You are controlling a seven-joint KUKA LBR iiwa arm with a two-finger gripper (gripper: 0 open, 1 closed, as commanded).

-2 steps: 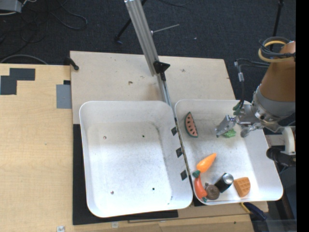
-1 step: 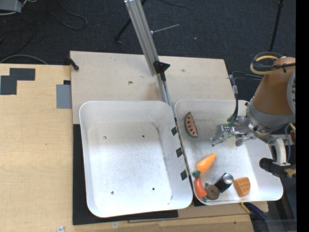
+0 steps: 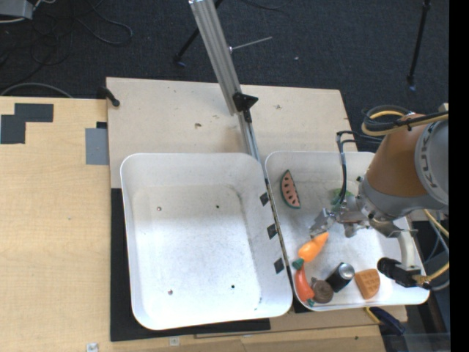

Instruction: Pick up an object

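Bread slice [image 3: 368, 283] and black can [image 3: 340, 276] sit low; end effector [image 3: 322, 224] hovers over the orange carrot [image 3: 312, 248], spread unclear, nothing lifted yet.

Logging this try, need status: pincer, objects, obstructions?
Pincer low in right bin, just above orange carrot. Grasp unconfirmed. Watermelon slice, black can nearby.

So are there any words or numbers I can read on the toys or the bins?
None that can be read.
Black can in the right bin: if it has a label, it is too small and blurred to read.
Watermelon slice, orange carrot, bread piece: no writing to be seen.
Left bin: just dark specks, no letters.
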